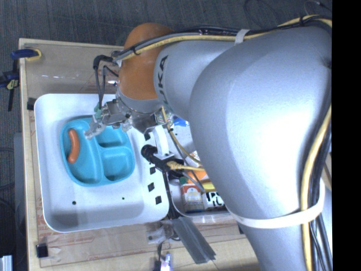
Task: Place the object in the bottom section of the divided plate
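A blue divided plate [115, 165] lies in the left white bin [90, 213]. An orange sausage [73, 145] rests in the plate's long compartment on its left side. My gripper [108, 126] hangs over the plate's upper right edge, above the two smaller compartments. It is open, with one finger [92, 131] pointing down-left toward the sausage, a short gap away from it. Nothing shows between the fingers.
The grey arm with its orange band [138, 75] covers most of the right bin, where a few colourful packaged items [194, 192] peek out. A blue clamp [23, 54] sits at the bench's top left corner. Cables run along the arm.
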